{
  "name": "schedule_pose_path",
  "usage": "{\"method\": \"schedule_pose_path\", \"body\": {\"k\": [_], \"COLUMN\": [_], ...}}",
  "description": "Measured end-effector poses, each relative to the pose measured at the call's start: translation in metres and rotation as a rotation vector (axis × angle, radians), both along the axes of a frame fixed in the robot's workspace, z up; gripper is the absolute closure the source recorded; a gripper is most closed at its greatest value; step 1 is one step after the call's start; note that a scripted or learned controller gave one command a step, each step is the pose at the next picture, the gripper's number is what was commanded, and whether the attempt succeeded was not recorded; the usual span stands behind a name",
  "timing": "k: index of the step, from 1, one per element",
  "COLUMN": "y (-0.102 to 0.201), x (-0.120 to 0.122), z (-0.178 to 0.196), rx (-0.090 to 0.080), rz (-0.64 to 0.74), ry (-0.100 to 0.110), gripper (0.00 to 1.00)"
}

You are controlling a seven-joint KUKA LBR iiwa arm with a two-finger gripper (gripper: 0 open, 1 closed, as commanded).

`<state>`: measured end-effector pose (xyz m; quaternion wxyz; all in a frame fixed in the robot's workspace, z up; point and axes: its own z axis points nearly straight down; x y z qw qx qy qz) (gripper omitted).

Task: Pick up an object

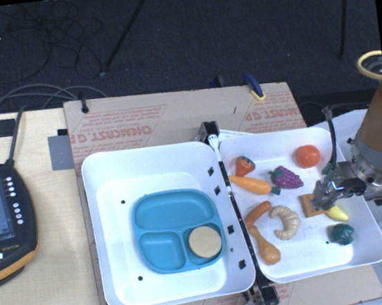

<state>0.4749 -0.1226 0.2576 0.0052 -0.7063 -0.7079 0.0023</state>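
The right bin (pixel 301 273) holds several toy foods: a red tomato (pixel 308 156), purple grapes (pixel 286 178), an orange carrot (pixel 252 185), a strawberry (pixel 244 166), a sausage (pixel 257 212), a croissant (pixel 286 220), a drumstick (pixel 265 246), a brown toast piece (pixel 308 205), a yellow lemon piece (pixel 337 214) and a green broccoli (pixel 341 234). My gripper (pixel 324 194) is low over the bin's right side, right above the toast piece and beside the lemon piece. Nothing visibly hangs from it.
The left bin (pixel 106 194) holds a blue divided plate (pixel 175 228) with a round tan cookie (pixel 205 242) in one compartment. A tablet pendant (pixel 1 218) lies on the bench at far left. Cables run across the dark floor behind.
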Motion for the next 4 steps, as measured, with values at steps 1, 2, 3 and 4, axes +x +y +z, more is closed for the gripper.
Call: {"method": "schedule_pose_path", "body": {"k": [1,2,3,4], "y": [0.059,0.020,0.077,0.127], "x": [0.002,0.001,0.020,0.003], "z": [0.097,0.092,0.100,0.136], "rx": [-0.003,-0.005,-0.003,-0.002], "rz": [0.005,-0.005,0.004,0.004], "ry": [-0.017,-0.008,-0.009,-0.012], "gripper": [1.00,1.00,1.00,1.00]}}
